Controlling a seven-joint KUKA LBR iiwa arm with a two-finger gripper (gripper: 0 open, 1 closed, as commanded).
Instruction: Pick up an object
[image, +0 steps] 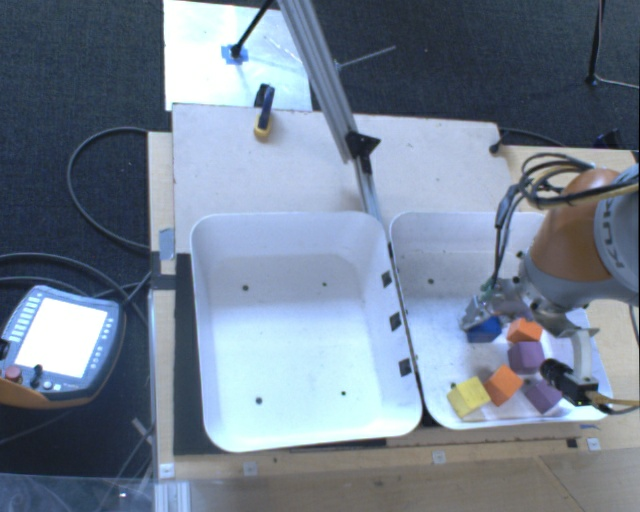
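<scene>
Several small blocks lie in the right bin (440, 250), at its near right part. My gripper (478, 314) is low over a blue block (489, 330) and hides part of it. Just right of the blue block is an orange block (525, 330), with a purple block (525, 356) below it. Nearer the front rim lie a second orange block (503, 384), a yellow block (467, 397) and another purple block (543, 397). The arm (580, 240) comes in from the right.
The left bin (290, 330) stands beside the right one, their rims touching. A slanted metal pole (330, 90) runs from the top down to the bins' shared back corner. A teach pendant (55, 345) lies at the far left, off the bench.
</scene>
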